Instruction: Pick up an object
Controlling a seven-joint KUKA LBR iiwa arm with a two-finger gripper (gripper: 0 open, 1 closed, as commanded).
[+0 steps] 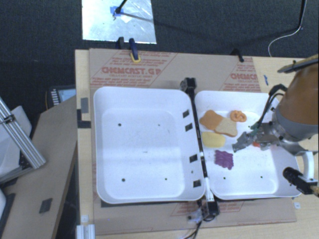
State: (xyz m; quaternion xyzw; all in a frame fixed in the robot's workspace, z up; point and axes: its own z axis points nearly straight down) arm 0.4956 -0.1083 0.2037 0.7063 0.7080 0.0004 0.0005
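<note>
The grey two-finger gripper (242, 143) hangs low over the right shallow white bin (249, 185); whether it is parted or grasping anything I cannot tell. Just beside it lie a pale yellow flat piece (213, 140), a purple lumpy toy (224, 159), a tan bread-like slice (219, 123) and an orange curled piece (238, 116).

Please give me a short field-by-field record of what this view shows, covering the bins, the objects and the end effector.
left bin: white, shallow
right bin: white, holds all the objects
objects: brown piece, orange piece, pale slice, yellow piece, purple cluster
end effector: low over the right bin, right of the yellow piece
grip: cannot tell
arm: enters from the view's right
</note>
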